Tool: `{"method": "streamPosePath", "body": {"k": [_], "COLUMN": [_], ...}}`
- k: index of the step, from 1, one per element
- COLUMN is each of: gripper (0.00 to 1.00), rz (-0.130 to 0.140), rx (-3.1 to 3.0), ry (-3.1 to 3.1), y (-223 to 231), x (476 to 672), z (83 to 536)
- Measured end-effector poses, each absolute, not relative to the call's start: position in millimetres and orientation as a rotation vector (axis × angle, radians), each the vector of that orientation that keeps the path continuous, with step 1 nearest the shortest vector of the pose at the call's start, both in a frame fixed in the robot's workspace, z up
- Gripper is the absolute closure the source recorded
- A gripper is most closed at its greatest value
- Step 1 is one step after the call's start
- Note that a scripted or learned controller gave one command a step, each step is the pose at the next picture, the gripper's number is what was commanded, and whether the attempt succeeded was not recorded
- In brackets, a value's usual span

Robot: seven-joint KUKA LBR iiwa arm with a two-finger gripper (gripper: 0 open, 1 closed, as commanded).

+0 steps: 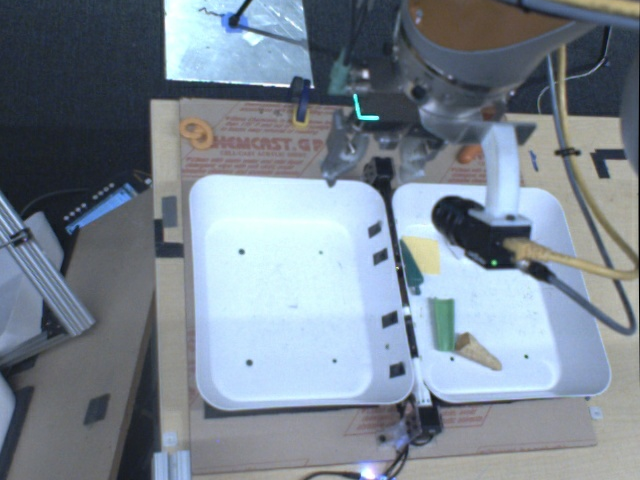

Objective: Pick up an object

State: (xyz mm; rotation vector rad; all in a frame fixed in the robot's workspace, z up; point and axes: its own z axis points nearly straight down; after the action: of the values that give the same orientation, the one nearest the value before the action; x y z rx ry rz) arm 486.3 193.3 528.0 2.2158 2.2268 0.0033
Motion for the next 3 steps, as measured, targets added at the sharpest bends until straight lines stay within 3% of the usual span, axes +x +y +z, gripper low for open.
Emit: {"method": "streamPosePath", "body": {"k": [1, 2, 3], "gripper": [1.00, 1.00, 1.00], "rz": [0.008, 0.000, 0.005], "rx": [2.209, 2.235, 2.202], "ry": [2.232, 2.202, 2.245], "y": [193.5, 37.9, 242.7], "x": [486.7, 486.6, 488.4], "z": [539.5, 535.6, 517.9]}}
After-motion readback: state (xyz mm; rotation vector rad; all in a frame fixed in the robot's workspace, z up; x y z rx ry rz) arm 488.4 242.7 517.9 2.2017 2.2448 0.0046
